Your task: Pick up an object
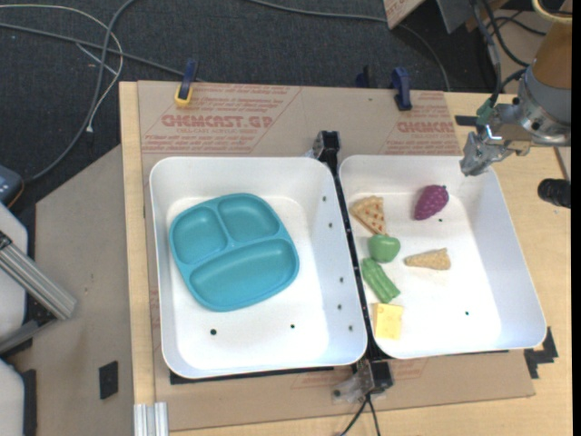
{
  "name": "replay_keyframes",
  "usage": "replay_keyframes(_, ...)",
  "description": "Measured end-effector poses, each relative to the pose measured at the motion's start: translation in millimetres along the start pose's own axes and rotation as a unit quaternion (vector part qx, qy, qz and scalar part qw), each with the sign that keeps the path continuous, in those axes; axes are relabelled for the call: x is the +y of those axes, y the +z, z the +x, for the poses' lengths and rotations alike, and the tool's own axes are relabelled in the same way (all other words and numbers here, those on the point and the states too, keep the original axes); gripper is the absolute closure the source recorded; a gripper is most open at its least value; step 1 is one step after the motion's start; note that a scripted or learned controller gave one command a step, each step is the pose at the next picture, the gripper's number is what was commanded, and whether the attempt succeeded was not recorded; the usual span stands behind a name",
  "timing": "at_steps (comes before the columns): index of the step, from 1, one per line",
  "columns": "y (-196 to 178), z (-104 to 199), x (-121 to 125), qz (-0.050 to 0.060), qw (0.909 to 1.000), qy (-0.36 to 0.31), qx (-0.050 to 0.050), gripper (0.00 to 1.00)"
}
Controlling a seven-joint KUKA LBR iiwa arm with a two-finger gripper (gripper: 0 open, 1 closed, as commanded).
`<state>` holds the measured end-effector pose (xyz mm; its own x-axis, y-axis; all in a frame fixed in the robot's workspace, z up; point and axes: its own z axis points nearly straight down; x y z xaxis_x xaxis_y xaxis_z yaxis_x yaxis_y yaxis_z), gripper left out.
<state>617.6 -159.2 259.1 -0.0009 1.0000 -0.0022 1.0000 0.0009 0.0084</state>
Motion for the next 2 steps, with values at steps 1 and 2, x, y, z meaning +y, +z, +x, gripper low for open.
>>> replay_keyframes(1,-1,44,-9,0.005,1.0,-0.002,0.002,1.0)
replay_keyframes(2,10,89,-14,0.005,1.0,-0.002,0.002,1.0)
